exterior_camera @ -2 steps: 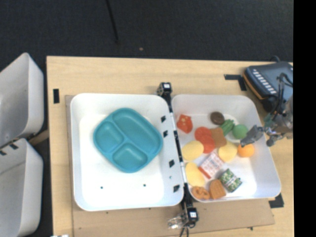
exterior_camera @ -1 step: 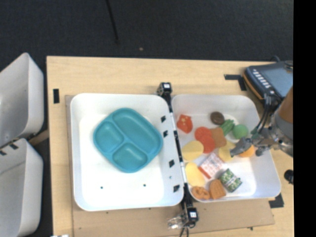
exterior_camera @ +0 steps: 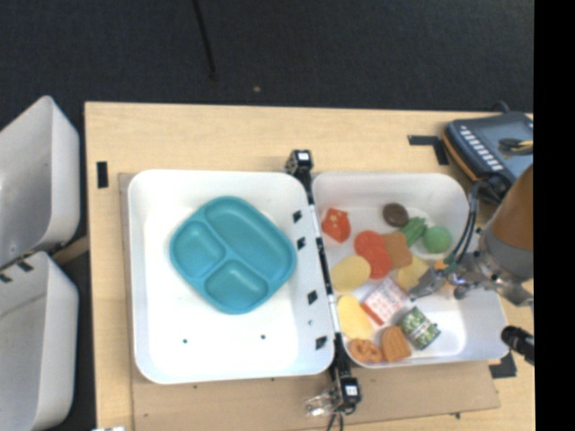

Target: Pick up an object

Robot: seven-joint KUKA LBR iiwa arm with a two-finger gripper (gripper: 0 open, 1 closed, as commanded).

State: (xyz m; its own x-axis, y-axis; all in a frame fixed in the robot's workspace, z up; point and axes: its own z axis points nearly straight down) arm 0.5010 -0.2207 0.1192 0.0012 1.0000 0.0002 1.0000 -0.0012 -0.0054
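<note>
Yellow piece (exterior_camera: 412, 276) lies just left of your gripper (exterior_camera: 442, 281) by the right bin's (exterior_camera: 449, 187) right edge; grip state unreadable.

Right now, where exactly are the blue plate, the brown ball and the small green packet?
blue plate (exterior_camera: 233, 253): camera view, on the ridge where its compartments meet.
brown ball (exterior_camera: 394, 214): camera view, middle of its top.
green packet (exterior_camera: 419, 327): camera view, centre of its printed face.

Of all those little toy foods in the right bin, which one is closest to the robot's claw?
The pale yellow piece just left of the gripper. The green pieces lie farther up, the green-patterned packet farther down, and the rest farther left.
</note>
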